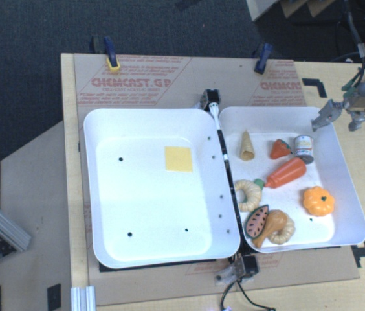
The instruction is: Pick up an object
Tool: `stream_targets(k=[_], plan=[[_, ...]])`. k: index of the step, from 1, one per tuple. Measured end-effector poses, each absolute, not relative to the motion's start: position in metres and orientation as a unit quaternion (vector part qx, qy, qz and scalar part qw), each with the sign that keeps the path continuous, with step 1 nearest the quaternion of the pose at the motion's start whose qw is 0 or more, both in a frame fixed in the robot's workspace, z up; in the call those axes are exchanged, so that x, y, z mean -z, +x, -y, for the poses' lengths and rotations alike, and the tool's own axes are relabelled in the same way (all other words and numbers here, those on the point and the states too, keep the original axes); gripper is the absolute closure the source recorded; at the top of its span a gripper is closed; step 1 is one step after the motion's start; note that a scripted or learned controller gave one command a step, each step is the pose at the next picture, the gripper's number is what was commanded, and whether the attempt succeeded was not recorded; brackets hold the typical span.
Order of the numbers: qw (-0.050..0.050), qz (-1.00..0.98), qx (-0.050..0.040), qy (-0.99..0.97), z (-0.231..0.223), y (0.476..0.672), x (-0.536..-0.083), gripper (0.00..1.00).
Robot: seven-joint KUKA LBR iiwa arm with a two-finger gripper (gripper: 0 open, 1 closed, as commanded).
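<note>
Right now I have the gripper at the right bin's far right corner, jaws spread and holding nothing. The closest pick is the small can, just left and nearer to me; the carrot lies beyond it, long axis slanting near-left to far-right.

Two blue clamps grip the brown board.
</note>
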State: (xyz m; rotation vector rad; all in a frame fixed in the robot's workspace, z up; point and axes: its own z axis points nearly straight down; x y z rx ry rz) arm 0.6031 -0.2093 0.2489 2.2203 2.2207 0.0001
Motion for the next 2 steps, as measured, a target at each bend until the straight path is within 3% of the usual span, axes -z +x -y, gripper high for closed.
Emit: stream_targets(k=[1, 2], plan=[[-0.006, -0.708, -0.0006, 0.707, 0.215, 0.611, -0.079, 0.0], [0.001, -0.708, -0.0003, 0.707, 0.218, 0.613, -0.098, 1.0]])
